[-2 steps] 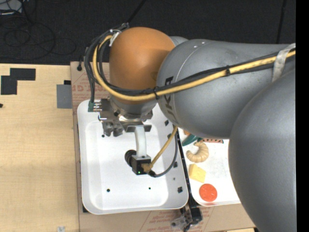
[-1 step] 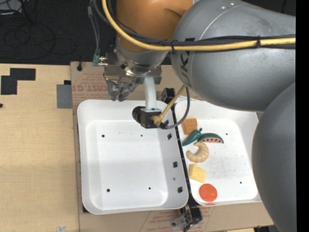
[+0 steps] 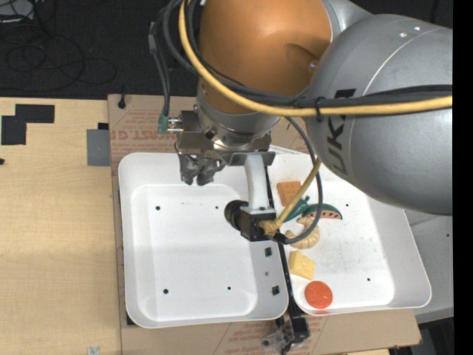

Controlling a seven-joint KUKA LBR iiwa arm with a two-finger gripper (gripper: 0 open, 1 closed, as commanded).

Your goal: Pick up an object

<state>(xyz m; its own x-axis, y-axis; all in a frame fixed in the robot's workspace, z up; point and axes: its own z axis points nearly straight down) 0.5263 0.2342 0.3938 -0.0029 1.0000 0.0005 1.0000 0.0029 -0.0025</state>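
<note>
Camera view: two bins (image 3: 140, 198), one orange disc (image 3: 319, 294), hand (image 3: 198, 174) state unclear.

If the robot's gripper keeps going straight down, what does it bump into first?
Probably the white floor of the left bin. The gripper points down over its far edge, nothing visibly beneath it, though height is hard to judge.

Arm (image 3: 384, 117): smooth grey casing, soft sheen | orange band (image 3: 259, 35): glossy, smooth | two bins (image 3: 148, 302): smooth white plastic, slight gloss | bench top (image 3: 52, 235): matt pale wood-look board | red disc (image 3: 319, 294) at 5 o'clock: smooth, matt plastic-looking
</note>
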